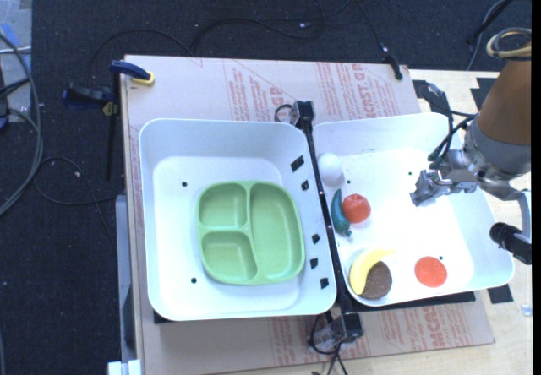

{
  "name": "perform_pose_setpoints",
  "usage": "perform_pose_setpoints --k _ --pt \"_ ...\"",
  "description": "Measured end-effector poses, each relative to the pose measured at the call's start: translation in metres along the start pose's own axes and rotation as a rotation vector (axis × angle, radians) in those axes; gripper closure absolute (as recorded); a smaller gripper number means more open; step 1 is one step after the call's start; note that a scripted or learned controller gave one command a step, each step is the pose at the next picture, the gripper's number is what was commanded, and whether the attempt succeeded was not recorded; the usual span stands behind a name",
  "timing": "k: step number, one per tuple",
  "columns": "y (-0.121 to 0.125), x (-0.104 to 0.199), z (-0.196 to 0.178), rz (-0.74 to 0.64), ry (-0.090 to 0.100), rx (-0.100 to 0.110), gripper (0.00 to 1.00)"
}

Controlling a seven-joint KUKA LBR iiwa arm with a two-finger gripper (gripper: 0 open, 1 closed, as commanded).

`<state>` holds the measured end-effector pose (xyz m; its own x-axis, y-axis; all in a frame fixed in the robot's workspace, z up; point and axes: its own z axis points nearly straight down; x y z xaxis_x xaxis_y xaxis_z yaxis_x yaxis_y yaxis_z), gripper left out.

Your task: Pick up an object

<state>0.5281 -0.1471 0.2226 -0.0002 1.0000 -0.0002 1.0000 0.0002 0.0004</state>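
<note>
In the right bin [397,145] lie a white egg-like ball [329,167], a red tomato-like ball [356,208] next to a teal piece [339,214], a yellow banana [363,263] touching a brown round item [377,280], and a flat orange-red disc [431,271]. My gripper [429,190] hangs over the right part of this bin, right of the red ball and above the disc. Nothing shows between its fingers.
The left bin [161,196] holds a light green divided plate [250,231]. A black divider with clips [314,187] runs between the bins. Cables and a blue clamp [131,72] lie beyond the bench's back-left corner.
</note>
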Motion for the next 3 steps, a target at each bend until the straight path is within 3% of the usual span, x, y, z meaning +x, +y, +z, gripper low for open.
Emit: perform_pose_setpoints --k 3 --pt "-0.005 0.155 0.01 -0.004 0.001 0.001 1.0"
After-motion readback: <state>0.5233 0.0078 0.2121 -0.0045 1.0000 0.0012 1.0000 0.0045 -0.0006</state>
